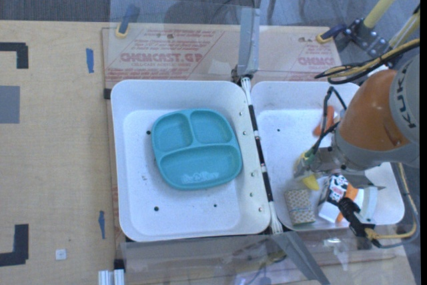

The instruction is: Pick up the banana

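banana [310,181] shows as a small yellow piece in the right bin [280,123], low in the bin and toward its middle, mostly hidden under the arm's wrist so its full shape cannot be made out. the gripper [325,170] sits right over it, just beside the yellow bit, but the wrist covers it and whether it is open or closed, or has hold of anything, cannot be told from this view. just below the yellow piece lies a small tan speckled block [299,205], like a sponge, near the bin's front wall. to its right lie a black-and-white item [338,187] and an orange piece [343,215], close together, partly tangled with the arm's cable. another orange object [329,118] peeks out higher in the same bin beside the arm [373,120], whose orange band fills the bin's right side. the left bin [127,143] holds a teal divided plate [197,149] with three compartments, lying flat near the bin's middle. both bins rest on a wooden bench [53,143] marked with blue tape.
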Controlling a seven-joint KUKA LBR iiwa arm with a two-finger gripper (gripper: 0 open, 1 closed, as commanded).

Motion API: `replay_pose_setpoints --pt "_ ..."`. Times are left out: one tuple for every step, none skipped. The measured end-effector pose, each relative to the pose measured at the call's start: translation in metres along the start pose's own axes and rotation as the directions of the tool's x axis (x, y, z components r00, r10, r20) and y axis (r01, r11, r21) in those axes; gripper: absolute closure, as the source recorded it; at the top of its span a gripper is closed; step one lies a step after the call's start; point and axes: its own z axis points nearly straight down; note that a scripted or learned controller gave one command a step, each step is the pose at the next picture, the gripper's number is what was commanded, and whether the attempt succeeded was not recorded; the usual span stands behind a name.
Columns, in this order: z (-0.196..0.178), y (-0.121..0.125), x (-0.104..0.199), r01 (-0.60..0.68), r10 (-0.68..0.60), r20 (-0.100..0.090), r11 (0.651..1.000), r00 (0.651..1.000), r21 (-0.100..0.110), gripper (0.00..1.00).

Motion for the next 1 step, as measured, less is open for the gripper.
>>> replay_pose_setpoints --pt "-0.0771 -0.019 0.0043 0.121 -0.12 -0.004 0.993 0.993 0.015 1.0"
